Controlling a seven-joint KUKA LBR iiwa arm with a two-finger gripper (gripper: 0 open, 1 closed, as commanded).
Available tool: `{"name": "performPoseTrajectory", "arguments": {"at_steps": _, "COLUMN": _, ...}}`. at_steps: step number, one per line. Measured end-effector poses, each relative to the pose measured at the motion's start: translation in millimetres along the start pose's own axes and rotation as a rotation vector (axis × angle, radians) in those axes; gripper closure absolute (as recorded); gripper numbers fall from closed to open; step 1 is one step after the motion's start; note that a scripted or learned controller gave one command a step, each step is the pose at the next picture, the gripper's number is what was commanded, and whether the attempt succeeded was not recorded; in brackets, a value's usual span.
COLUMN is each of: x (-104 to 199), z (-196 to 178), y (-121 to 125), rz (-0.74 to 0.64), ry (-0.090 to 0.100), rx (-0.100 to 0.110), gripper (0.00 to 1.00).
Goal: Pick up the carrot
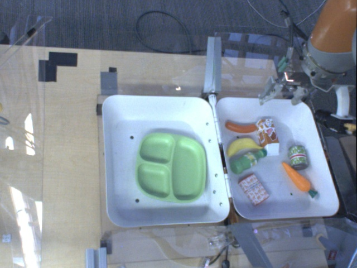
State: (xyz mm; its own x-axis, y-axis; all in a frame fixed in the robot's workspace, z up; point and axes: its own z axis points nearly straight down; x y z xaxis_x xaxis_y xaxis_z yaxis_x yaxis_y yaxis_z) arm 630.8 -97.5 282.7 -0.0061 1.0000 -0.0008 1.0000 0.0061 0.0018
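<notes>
Lying near the right bin's [321,149] front right corner, the carrot [297,179] points its green tip toward that corner, just in front of a small can [299,156]. The gripper [283,92] hovers over the bin's rear edge, well apart from the carrot, fingers spread and gripping nothing. The left bin [120,116] carries a green divided plate [170,166].

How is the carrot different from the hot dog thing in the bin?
The carrot is bright orange with a small green tip, while the sausage is a redder orange all over. The carrot tapers to a point; the sausage is rounded at both ends. The carrot lies slanted near the right bin's front right, while the sausage lies almost level nearer the back. Both are long, thin toy foods in that bin.
</notes>
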Motion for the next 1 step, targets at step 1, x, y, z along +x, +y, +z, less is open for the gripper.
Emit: {"name": "performPoseTrajectory", "arguments": {"at_steps": 1, "x": -21.5, "z": 59.6, "y": -37.7, "rz": -0.098, "ry": 0.000, "rx": -0.002, "gripper": 0.00}}
